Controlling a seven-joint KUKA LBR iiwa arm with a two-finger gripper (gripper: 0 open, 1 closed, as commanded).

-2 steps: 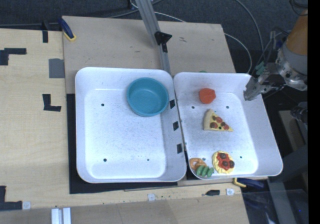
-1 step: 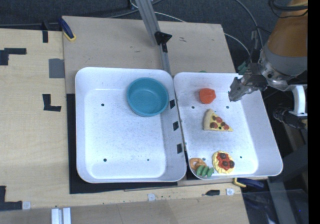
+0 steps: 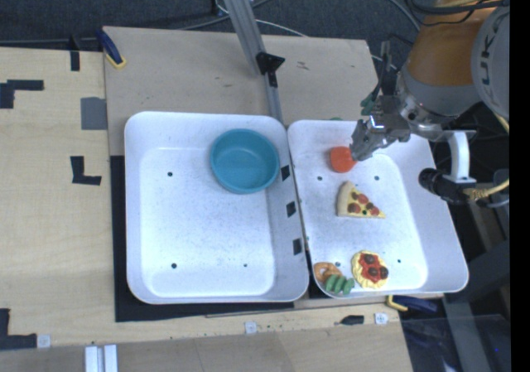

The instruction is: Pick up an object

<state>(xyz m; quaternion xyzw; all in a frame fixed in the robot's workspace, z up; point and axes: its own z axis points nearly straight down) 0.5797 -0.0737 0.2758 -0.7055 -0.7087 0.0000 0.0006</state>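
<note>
My gripper [image 3: 361, 149] hangs over the far part of the right bin [image 3: 431, 234], its tip just right of and touching or nearly touching a small red-orange round toy [image 3: 340, 159]. A pizza slice toy [image 3: 357, 201] lies in the middle of that bin. At the bin's near edge sit a round pizza toy [image 3: 369, 268] and a small orange-and-green piece [image 3: 331, 277]. A blue bowl [image 3: 243, 160] stands in the far right corner of the left bin [image 3: 178, 229].
A slanted metal pole [image 3: 246, 26] runs from the top down to the gap between the bins. Cables loop behind the arm at the upper right. Black clips mark the divider between the bins.
</note>
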